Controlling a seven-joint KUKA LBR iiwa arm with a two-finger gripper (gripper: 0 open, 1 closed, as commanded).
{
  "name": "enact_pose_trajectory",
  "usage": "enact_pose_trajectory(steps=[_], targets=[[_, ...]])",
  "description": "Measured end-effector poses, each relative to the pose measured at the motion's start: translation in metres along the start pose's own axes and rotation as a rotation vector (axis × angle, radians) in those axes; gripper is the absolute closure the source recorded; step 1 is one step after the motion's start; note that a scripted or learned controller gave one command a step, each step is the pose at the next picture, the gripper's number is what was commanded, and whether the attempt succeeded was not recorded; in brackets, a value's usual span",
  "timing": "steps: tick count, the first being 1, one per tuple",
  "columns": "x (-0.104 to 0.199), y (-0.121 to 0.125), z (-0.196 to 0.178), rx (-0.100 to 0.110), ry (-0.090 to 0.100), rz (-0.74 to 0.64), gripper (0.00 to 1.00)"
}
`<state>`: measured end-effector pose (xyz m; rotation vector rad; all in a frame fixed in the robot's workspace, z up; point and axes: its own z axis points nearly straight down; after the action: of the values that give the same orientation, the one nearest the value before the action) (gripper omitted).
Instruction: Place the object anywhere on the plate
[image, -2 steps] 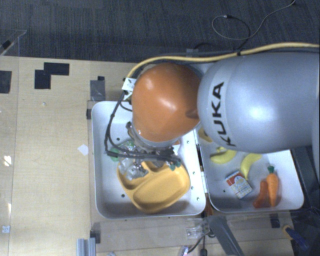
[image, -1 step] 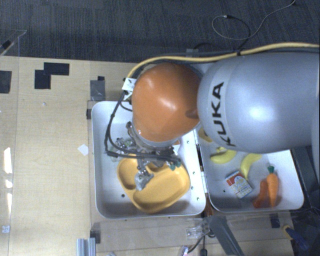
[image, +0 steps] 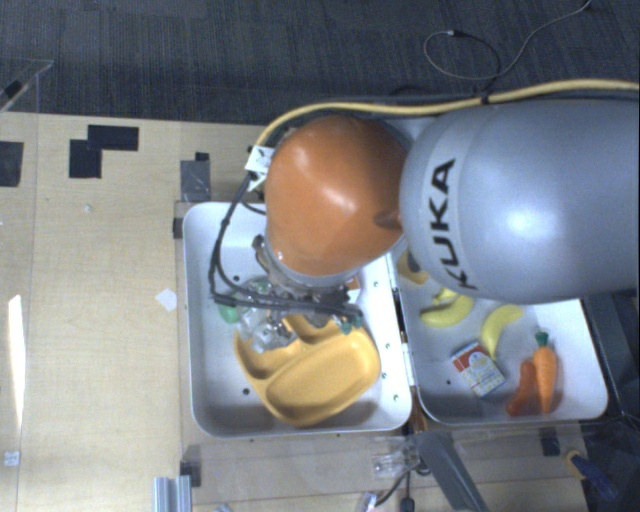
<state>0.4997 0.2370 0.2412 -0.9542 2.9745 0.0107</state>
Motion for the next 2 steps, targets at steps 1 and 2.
enact_pose_trajectory(steps=[1,2], targets=[[0.000,0.000,0.000,0.000,0.000,0.000,0.00],[-0.003,0.000,-0.012,-0.001,-0.009,0.005,1.00]])
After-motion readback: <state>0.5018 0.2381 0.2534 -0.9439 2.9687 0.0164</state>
